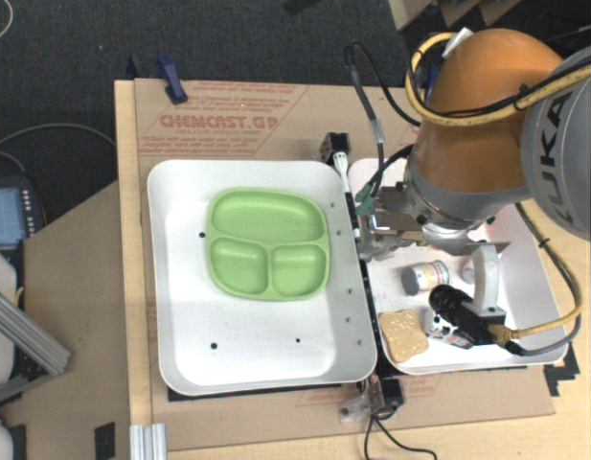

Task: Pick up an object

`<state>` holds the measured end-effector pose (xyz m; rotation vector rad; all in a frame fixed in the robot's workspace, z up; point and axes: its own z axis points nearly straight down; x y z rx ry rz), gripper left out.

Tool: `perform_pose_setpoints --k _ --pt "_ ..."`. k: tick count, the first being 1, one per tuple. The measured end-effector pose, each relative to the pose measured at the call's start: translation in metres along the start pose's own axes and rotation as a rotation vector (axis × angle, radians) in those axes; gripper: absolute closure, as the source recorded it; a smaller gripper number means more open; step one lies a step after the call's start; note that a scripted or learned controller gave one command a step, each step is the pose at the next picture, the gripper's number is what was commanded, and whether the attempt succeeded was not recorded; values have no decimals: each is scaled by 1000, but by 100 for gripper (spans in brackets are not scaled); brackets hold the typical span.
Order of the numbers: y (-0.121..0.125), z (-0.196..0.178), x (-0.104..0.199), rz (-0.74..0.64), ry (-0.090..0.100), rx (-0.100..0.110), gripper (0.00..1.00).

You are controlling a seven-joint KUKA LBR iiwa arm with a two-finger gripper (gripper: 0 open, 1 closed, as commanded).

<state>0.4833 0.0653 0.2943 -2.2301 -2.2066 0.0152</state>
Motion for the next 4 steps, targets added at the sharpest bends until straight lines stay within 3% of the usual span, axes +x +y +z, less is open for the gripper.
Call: perform_pose_setpoints --k 1,2,3,4 --pt "9 -164 -31 -8 5 -31 100" --pt "4 32 24 -13 2 8 100" --pt "-5 -30 75 -17 7 -15 100" --pt "-4 -68 14 -5 4 -15 100"
